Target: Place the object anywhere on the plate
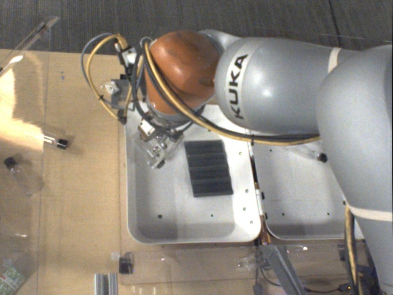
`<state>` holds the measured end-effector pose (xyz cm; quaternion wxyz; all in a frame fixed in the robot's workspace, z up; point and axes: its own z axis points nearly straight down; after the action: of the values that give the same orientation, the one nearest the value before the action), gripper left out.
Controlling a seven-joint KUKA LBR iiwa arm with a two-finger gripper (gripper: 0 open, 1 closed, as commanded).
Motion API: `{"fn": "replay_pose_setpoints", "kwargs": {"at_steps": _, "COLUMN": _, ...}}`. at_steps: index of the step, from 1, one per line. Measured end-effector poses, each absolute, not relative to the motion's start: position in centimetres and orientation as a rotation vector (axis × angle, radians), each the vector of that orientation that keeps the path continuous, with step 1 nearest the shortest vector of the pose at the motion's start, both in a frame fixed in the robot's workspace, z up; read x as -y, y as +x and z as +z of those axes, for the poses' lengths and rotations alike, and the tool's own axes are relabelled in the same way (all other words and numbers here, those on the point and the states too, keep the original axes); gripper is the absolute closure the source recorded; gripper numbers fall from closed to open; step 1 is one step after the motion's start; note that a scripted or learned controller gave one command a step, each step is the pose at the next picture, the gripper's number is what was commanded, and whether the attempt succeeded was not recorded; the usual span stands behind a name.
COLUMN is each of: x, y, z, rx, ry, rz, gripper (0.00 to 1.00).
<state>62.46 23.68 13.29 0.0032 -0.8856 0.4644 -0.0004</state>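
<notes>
Starting nearest, at 6 o'clock: small black block (126, 263) sitting on the wooden surface (73, 226), just outside the bin rim and out of play. Moving up into the white bin (153, 226) on the 9 o'clock side of the pair, shallow, with low walls for an easy approach from above. Lying flat near its middle, the dark ribbed plate (209, 167), the target, long edge running roughly 12 to 6, bare on top, well clear of the walls, so probably forgiving of a loose drop. Just off the plate's 9 o'clock edge, near its 11 o'clock corner, the tool (156, 147), pointed down over bare bin floor rather than over the plate. Cannot tell whether spread or closed: too pale and cluttered against the white floor. Cannot pick out the object to be placed either; possibly something pale at the tool's tip, not separable from the tool itself. Judging from that, placing not yet done, a short shift toward 3 o'clock needed to get over the ribs. Across at 3 o'clock, second bin (301, 195), largely under the grey arm (276, 91). Yellow cables (98, 60) looping at 11 o'clock of the wrist, presumably slack for swivel. Out at 9 o'clock on the surface, a black-capped vial (55, 142). Farthest, at 12 o'clock, dark carpet (184, 5).
</notes>
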Motion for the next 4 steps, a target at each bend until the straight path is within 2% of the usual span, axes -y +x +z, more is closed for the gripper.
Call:
{"fn": "replay_pose_setpoints", "kwargs": {"at_steps": 1, "x": -23.6, "y": 66.2, "z": 17.6, "rx": -0.654, "ry": -3.066, "rz": -0.002, "gripper": 1.0}}
{"fn": "replay_pose_setpoints", "kwargs": {"at_steps": 2, "x": -23.6, "y": 66.8, "z": 19.9, "rx": -0.316, "ry": -3.119, "rz": -0.001, "gripper": 1.0}}
{"fn": "replay_pose_setpoints", "kwargs": {"at_steps": 3, "x": -23.4, "y": 66.9, "z": 15.1, "rx": -0.32, "ry": -3.122, "rz": 0.001, "gripper": 1.0}}
{"fn": "replay_pose_setpoints", "kwargs": {"at_steps": 4, "x": -23.6, "y": 66.7, "z": 20.4, "rx": -0.349, "ry": -3.116, "rz": -0.005, "gripper": 1.0}}
